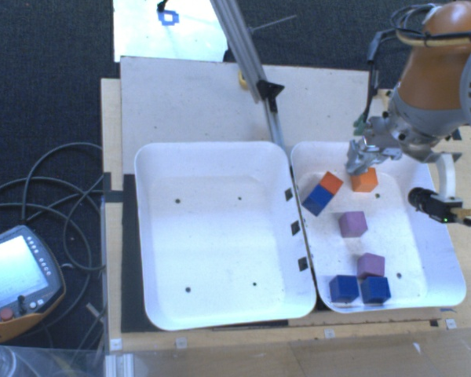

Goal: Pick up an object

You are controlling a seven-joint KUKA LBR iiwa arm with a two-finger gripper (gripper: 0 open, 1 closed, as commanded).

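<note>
End effector (pixel 363 159) over the right bin (pixel 447 277), just above an orange cube (pixel 365 181) near the far wall; finger opening impossible to tell. Nearby: orange-and-blue block pair (pixel 322 193), purple cube (pixel 352 224), two blue cubes (pixel 359 289).

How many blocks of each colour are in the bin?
Orange: 2
Blue: 3
Purple: 2
Total: 7 blocks, all in the right bin.
</note>
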